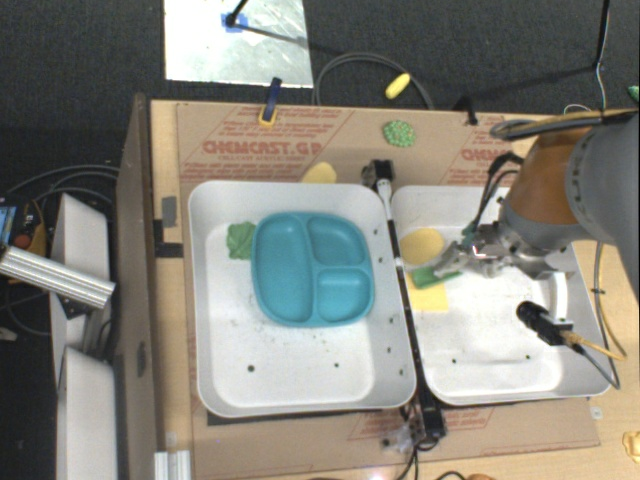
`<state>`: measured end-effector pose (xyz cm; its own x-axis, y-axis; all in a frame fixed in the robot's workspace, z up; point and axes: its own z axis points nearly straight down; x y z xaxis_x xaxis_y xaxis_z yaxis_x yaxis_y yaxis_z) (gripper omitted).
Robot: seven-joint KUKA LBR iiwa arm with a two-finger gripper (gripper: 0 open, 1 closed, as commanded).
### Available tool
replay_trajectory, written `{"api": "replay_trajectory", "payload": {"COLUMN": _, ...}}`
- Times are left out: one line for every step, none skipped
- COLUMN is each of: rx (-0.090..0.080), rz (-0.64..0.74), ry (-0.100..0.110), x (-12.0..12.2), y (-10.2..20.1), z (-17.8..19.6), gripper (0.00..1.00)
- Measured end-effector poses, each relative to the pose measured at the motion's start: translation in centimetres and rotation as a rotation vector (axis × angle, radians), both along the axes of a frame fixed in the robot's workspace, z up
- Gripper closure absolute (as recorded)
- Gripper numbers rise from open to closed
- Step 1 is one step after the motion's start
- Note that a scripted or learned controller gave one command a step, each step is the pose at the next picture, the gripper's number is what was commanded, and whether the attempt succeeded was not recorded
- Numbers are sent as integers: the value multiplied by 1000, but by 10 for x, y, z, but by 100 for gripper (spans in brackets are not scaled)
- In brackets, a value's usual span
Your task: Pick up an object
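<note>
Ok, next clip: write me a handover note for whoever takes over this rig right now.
Gripper: low in the right bin, by the divider, at the green piece that lies on the yellow square. I cannot tell whether it holds anything.
Yellow round object: just behind them.
Left bin: teal divided plate, with a green scrap at its left edge.
Done: nothing visibly lifted.
Left: grasp one object and raise it.

In the left bin (300, 378) the plate (310, 268) covers part of a green scrap (240, 238) at its left edge. In the right bin (500, 368) the gripper (447, 263) overlaps a green-and-yellow piece (432, 298), perhaps a sponge, too blurred to name. The arm (590, 168) is cut off at the right.
</note>
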<state>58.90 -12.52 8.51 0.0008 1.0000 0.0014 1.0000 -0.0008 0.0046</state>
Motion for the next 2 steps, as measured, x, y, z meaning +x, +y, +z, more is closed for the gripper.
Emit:
{"api": "replay_trajectory", "payload": {"rx": -5, "rz": 13, "ry": 6, "x": 82, "y": 36, "z": 2, "gripper": 0}}
{"api": "replay_trajectory", "payload": {"rx": -1, "rz": 1, "ry": 7, "x": 32, "y": 32, "z": -1, "gripper": 0}}
